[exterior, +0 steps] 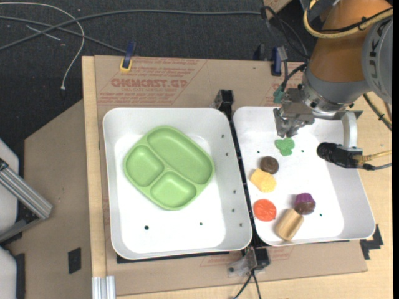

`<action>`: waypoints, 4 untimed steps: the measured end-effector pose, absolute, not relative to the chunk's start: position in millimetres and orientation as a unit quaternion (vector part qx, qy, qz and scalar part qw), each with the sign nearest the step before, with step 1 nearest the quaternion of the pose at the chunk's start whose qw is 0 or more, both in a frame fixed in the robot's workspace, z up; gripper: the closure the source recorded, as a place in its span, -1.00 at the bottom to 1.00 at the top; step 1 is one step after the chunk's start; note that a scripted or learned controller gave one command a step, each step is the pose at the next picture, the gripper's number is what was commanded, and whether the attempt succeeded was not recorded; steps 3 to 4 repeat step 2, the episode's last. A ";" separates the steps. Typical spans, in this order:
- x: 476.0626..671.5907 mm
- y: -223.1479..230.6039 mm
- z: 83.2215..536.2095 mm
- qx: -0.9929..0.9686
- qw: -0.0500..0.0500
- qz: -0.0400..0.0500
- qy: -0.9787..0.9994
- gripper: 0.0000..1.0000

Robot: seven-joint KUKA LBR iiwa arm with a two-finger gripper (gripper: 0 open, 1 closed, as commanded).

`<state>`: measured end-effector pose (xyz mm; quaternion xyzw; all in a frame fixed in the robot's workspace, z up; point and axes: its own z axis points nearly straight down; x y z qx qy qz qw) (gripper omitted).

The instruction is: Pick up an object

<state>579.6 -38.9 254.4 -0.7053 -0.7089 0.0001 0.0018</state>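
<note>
Overhead, the grey arm with its orange band (pixel 346 27) reaches in over the far right corner of the surface (pixel 62 167), and its end effector (pixel 288 129) hangs over the far half of the right shallow white bin (pixel 358 198). Directly below its tip, touching or nearly touching it, lies a small green leafy-shaped object (pixel 285 146) on the bin floor; whether the end effector is open, closed or gripping that object cannot be told from this slant. Toward the left edge of the same bin sits a small dark brown round object (pixel 269 164), and just beside it on the near side, touching or almost so, a yellow lumpy block (pixel 263 180). Nearer the bin's front edge are an orange-red round disc (pixel 265 210), a tan cylinder lying tilted on its side (pixel 288 223), and a small purple rounded piece (pixel 304 202) that rests against the cylinder's far end. A black, dark cylindrical fitting (pixel 335 153) attached to the arm juts over the right edge of that bin. The left shallow white bin (pixel 118 129) holds a light green plastic divided plate with three compartments (pixel 168 167), lying flat and turned at an angle near the bin's middle. Both bins sit side by side, their inner edges touching, on a brown cardboard sheet with red printing (pixel 149 80) that covers the surface.
</note>
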 end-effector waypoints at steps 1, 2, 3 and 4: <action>568.7 12.8 236.1 -0.705 0.002 0.001 -0.709 1.00; 553.3 60.4 223.1 -0.705 0.003 0.001 -0.709 1.00; 553.3 60.4 223.1 -0.705 0.003 0.001 -0.709 1.00; 553.3 60.4 223.1 -0.705 0.003 0.001 -0.709 1.00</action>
